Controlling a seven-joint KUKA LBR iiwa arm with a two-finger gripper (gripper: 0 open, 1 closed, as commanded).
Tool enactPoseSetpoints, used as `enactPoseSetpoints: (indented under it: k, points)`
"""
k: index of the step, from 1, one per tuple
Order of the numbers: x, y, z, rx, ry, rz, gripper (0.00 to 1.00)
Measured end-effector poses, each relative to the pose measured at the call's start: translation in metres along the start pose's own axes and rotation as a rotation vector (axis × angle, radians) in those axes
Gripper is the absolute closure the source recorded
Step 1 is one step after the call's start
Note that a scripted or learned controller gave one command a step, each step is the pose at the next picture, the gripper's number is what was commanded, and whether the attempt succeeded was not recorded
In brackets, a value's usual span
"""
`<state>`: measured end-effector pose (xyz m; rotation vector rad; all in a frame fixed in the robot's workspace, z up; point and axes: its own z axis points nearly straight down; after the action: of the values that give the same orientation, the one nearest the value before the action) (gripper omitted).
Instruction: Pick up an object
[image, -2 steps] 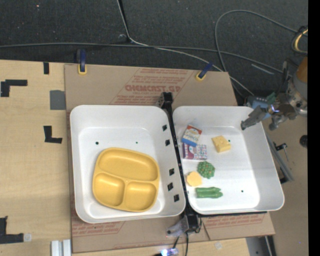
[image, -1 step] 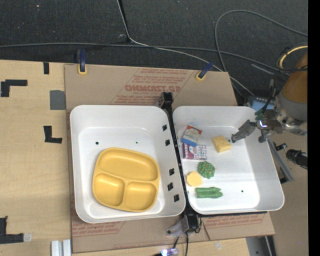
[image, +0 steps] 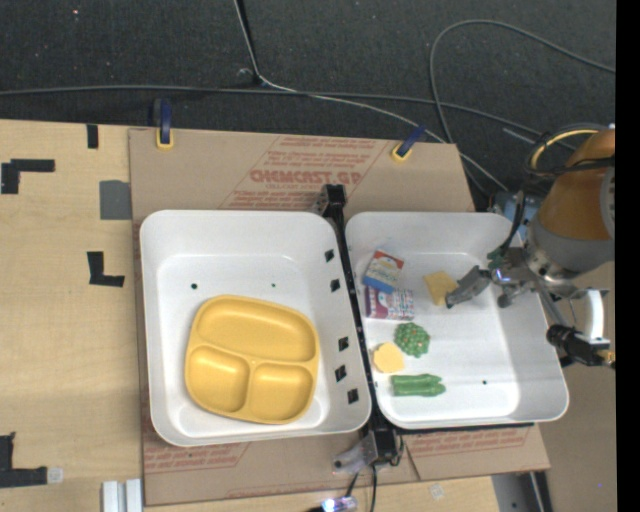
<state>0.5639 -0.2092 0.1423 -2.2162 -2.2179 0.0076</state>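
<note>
Here, the gripper (image: 478, 287) hung over the right bin (image: 520, 375), in the right-middle of the frame, with its fingers spread apart and nothing between them. One dark finger (image: 466, 290) reached leftward, its tip just beside a small yellow wedge (image: 438, 287) lying on the bin floor.

Other pieces lay near the bin's left wall: a small printed packet (image: 384, 271) in red, blue and white, overlapping a second, pinkish packet (image: 391, 303) just below it; a green bumpy piece (image: 411, 339); a round yellow disc (image: 388, 357) touching the wall side; and a long green pod-shaped piece (image: 417, 385) lowest of all.

The left bin (image: 165, 250) held a yellow divided tray (image: 252, 357), lying flat at centre-left of the frame.

Judgement on handling: the wedge looked like a toy food piece, light and probably stiff plastic or foam, not fragile. Smooth faces might slip, and a light piece could skid away if a finger nudged it first. The best hold would likely be across its two flat sides, fingers straddling it from above. The packets looked thin and flat, harder to get fingers under. The green pod offered a narrow middle, an easy span.
</note>
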Motion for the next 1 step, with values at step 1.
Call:
enactPoseSetpoints:
  k: [1]
  points:
    - [0.001,-0.0003,0.0536,-0.004,-0.002,-0.001,0.0]
